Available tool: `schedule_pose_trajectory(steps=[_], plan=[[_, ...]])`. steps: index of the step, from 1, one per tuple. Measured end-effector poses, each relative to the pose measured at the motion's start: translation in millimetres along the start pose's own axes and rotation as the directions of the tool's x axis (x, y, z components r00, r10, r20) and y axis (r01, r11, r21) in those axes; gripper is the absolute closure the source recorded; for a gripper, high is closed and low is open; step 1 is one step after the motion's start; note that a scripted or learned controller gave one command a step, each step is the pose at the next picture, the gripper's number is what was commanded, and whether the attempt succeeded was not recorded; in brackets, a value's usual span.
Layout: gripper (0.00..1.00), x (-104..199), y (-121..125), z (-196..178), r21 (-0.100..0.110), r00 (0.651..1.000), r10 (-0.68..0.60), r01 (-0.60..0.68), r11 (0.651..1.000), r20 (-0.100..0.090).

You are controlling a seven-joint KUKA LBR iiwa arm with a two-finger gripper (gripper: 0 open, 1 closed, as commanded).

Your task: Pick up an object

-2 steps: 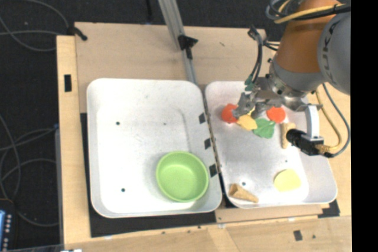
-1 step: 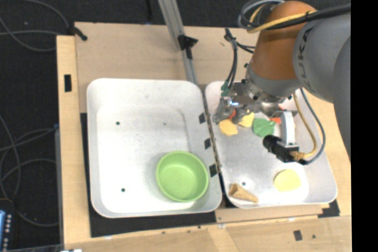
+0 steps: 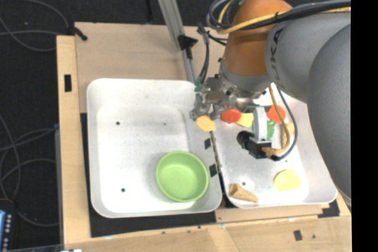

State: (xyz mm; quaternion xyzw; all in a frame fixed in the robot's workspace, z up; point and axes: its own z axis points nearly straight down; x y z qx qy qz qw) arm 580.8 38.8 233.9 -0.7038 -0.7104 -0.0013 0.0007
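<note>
Gripper (image 3: 208,104) down low at the left edge of the right bin (image 3: 307,195), under the orange band. Cannot tell how far open, nor whether anything is held; wrist hides that. Yellow piece (image 3: 205,123) just beside it at 6 o'clock, on the divide between bins: likely the target. Red piece (image 3: 231,116) close at 4 o'clock. Best to centre squarely over the yellow piece, clear of the rim, close slowly, lift straight. Risk: nudging it over the rim. Green bowl (image 3: 182,176) in the left bin (image 3: 106,127), at 7 o'clock, well apart. Yellow disc (image 3: 287,180) and cone (image 3: 243,192) further off at 5 o'clock.
</note>
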Motion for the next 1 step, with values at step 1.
schedule_pose_trajectory(steps=[1], plan=[[1.0,45.4,-10.4,-0.6,0.002,1.0,0.001,-0.001,1.0,0.001]])
